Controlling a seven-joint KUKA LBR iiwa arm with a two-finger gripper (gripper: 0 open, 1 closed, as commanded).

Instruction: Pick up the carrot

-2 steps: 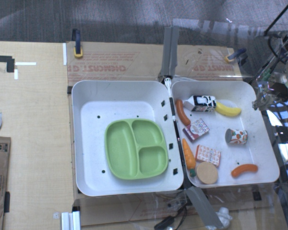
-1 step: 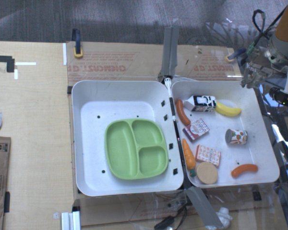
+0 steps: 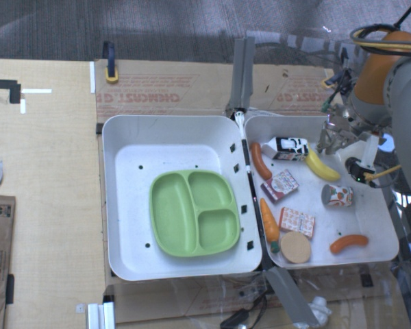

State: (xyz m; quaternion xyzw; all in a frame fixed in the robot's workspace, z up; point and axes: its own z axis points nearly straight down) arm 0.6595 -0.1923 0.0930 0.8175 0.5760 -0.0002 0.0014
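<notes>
Along the right bin's (image 3: 387,249) left wall, toward its near corner, lies the carrot (image 3: 268,222), its tip pointing at the far edge, just beside a small patterned packet (image 3: 296,222) and a round biscuit-coloured disc (image 3: 296,247). Well apart, the gripper (image 3: 335,141) hangs over the bin's far edge beside a banana (image 3: 322,166); whether it is wide or narrow I cannot tell. A descent on the carrot risks jamming against the wall or pinching the packet instead, since both crowd it.
</notes>
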